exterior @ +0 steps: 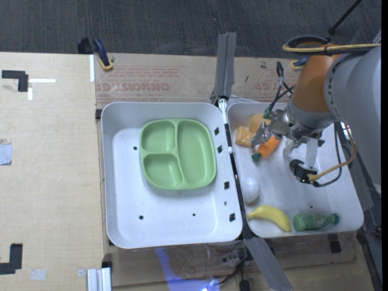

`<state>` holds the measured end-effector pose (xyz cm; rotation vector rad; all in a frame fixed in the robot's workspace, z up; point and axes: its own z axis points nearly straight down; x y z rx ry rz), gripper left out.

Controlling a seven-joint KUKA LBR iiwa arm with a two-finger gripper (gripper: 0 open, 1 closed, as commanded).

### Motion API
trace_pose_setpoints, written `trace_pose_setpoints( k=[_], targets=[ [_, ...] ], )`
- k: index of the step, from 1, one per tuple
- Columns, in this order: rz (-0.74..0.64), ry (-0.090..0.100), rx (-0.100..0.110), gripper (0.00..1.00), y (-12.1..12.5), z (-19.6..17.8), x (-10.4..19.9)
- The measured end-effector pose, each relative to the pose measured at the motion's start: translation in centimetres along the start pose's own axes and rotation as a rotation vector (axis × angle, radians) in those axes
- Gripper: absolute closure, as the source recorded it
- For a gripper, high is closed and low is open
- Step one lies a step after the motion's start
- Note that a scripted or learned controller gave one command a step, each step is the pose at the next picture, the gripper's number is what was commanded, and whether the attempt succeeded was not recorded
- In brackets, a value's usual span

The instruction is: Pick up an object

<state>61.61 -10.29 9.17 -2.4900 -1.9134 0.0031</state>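
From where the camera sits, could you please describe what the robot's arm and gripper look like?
The arm is a thick, rounded grey tube with an orange band above the wrist. Thin black cables loop beside the wrist, and a yellow-and-black cable curls below it. The gripper is a small, dark metallic assembly.

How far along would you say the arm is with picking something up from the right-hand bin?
Done: the arm has reached into the right bin, with the gripper low over the carrot and the yellow block. In hand: nothing visibly held; the grasp is hidden. Left: lifting something clear. The banana, green bottle and white egg lie untouched.
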Motion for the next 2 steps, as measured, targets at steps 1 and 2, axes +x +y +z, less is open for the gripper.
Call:
trace_pose_setpoints(
  k=[1,2],
  targets=[
    [0.005,0.000,0.001,1.00,0.0,-0.9,-0.2],
    [-0.015,-0.001,-0.001,1.00,2.9,-12.9,5.1]
  ],
)
